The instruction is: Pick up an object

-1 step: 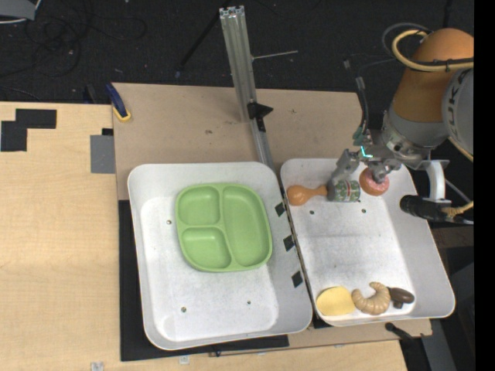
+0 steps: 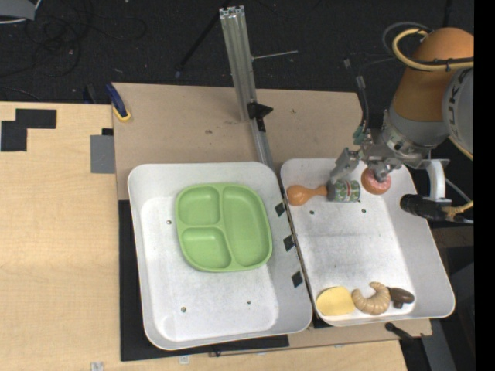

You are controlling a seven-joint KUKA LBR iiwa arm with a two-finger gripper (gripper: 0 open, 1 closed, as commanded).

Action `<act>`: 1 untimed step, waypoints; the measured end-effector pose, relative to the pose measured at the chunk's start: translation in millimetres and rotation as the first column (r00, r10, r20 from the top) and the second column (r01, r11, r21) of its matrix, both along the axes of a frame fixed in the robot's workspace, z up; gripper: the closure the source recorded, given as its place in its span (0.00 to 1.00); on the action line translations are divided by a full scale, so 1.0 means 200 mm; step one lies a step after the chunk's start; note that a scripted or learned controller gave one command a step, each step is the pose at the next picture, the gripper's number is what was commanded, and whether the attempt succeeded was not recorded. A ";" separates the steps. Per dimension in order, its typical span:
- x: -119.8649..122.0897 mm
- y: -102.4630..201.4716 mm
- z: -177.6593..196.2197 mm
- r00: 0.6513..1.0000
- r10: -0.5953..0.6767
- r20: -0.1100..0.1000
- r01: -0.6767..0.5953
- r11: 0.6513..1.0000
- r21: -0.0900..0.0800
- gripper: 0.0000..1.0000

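My gripper (image 2: 346, 175) hangs over the far end of the right bin (image 2: 421, 246). Just under its tip is a small grey can-like object with a coloured label (image 2: 347, 192), touching or very near the tip. An orange pear-shaped toy (image 2: 303, 195) lies to the left of it by the bin's far left corner. A pink-red round piece (image 2: 377, 182) sits to the right, partly behind the gripper. At the bin's near end lie a yellow round piece (image 2: 334, 301), a tan croissant-like toy (image 2: 372, 298) and a dark brown piece (image 2: 401, 295).
The left bin (image 2: 155, 284) holds a green divided plate (image 2: 223, 226). An upright metal post (image 2: 238, 68) stands behind the gap between the bins. Black clips (image 2: 289, 242) line the shared rim. The arm's black cabling (image 2: 433, 205) overhangs the right bin's far right rim.
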State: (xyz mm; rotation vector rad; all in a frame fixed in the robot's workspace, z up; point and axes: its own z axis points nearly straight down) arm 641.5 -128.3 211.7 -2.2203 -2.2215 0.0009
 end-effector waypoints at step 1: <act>-0.03 -0.01 -0.23 1.000 -0.001 -0.007 0.001 1.000 0.000 0.00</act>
